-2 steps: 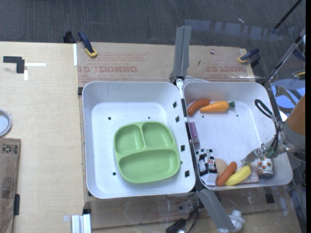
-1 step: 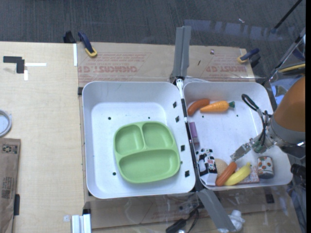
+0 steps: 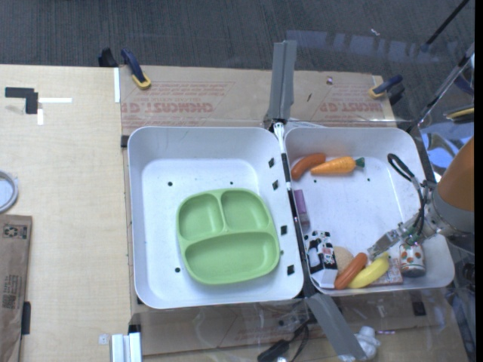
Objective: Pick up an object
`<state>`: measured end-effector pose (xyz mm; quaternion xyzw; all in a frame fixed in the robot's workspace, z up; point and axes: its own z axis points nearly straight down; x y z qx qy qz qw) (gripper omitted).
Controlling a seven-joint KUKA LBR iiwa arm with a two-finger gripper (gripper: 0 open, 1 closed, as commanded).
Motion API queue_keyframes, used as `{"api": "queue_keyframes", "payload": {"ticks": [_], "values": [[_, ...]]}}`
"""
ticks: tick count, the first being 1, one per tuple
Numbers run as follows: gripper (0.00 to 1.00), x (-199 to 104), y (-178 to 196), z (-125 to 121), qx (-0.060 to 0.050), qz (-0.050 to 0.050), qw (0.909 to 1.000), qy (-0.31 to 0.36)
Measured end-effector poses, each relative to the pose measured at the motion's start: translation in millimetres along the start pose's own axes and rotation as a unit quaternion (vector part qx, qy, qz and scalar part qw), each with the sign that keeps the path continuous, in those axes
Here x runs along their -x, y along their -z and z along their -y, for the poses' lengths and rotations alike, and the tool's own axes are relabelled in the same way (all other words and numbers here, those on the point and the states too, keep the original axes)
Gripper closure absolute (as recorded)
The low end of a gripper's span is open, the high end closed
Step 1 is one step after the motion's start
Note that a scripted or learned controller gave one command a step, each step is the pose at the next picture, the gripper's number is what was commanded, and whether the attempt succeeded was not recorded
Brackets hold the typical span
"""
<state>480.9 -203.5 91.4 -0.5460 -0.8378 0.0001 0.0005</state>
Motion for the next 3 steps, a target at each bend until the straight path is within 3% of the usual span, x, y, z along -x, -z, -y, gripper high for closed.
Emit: {"api": "queue_keyframes", "payload": {"ticks": [1,3], "values": [[0.0,21.1,-0.3,-10.3,0.0,-0.002,1.0,-0.003],[0.0,20.1,0.0,-2.0,0.0,0.0,0.9973,0.073]]}}
